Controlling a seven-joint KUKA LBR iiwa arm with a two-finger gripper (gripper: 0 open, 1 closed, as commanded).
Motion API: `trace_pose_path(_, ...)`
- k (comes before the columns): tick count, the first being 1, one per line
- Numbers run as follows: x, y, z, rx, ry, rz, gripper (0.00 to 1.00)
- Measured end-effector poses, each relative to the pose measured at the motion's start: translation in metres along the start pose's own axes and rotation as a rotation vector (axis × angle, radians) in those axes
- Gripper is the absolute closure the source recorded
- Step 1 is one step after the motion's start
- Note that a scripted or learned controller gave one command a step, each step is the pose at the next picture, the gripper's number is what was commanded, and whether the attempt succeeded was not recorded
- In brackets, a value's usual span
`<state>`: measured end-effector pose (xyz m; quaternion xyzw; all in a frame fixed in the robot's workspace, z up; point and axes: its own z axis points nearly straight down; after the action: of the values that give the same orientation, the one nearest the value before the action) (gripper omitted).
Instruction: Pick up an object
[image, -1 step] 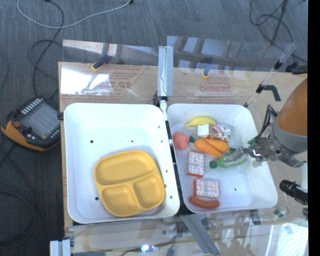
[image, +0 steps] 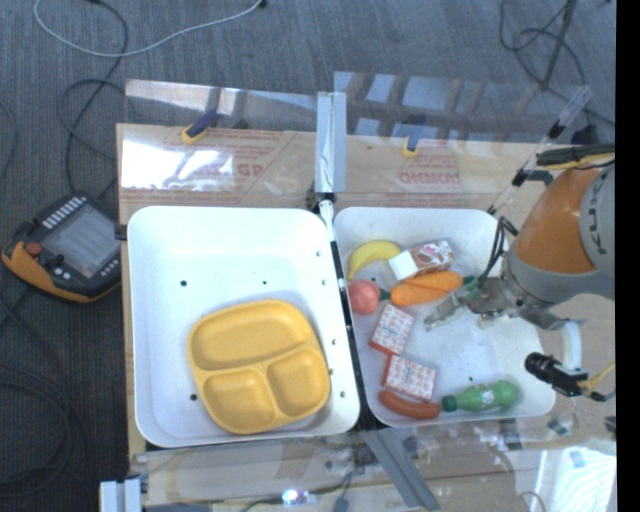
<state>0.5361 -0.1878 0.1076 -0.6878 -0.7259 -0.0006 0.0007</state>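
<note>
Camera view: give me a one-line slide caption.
Gripper low in the right bin beside the carrot; yellow tray in the left bin.

Two shallow white plastic bins (image: 160, 300) (image: 470, 222). One yellow three-compartment tray (image: 260, 365). One yellow banana (image: 370, 254), orange carrot (image: 425, 288), green bottle (image: 485, 397), red sausage (image: 408, 405), red-orange round fruit (image: 364, 297). Two red-white checkered packets (image: 392, 329) (image: 409, 377).

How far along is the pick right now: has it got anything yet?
Done: the arm has reached into the right bin, with the end effector low beside the carrot. In hand: nothing visibly; I can't make out any object lifted. Left: the grasp and lift itself. The banana, green bottle, sausage and cracker packs all lie on the bin floor, and the yellow tray sits in the left bin.
</note>
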Motion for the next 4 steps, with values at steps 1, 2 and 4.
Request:
trace_pose_path(1, 0.016, 0.084, 0.017, -0.011, -0.008, -0.02, 0.0)
trace_pose_path(2, 0.032, 0.127, 0.02, 0.032, -0.007, -0.051, 0.0)
trace_pose_path(4, 0.061, 0.137, -0.117, -0.002, -0.005, -0.1, 1.0)
